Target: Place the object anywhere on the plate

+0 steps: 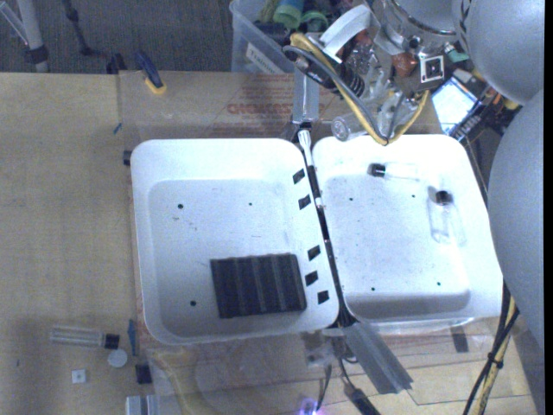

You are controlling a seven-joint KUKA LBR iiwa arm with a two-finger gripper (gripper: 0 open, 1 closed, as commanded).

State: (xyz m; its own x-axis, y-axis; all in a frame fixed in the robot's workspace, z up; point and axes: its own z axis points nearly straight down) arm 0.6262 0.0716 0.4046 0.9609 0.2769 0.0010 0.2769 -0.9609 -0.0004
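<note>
Toward the near-left corner of the desk (60, 188), a small clear tube (79, 336) with a dark cap lay among a few loose bits, outside both bins. A blue clamp (152, 77) sat near the far-left part of the desk.

The left bin (143, 232) held a dark ribbed plate (257, 284), lying flat near the bin's near edge and slightly toward its right wall. Nothing rested on the plate.

A row of black markers ran along the seam between the two bins. Beyond the far edge, a translucent storage tub (251, 24) held a jumble of coloured items.

The right bin (406, 305) held two see-through things. A clear vial (390, 172) with a black cap lay on its side near the bin's far edge. A clear bottle (442, 218) with a dark top lay close to the bin's right wall, pointing roughly away from the camera.

The arm (510, 33) came in from the far-right corner, bent steeply downward, its orange band at the top of the view. The end effector (390, 124) hung over the far rim of the right bin, with a yellow cable (359, 115) looped beside it. Whether it was open or closed could not be told. Nothing could be seen in its grip. The vial lay just on the near side of it, the bottle further toward the near-right, and the plate well apart toward the near-left.
</note>
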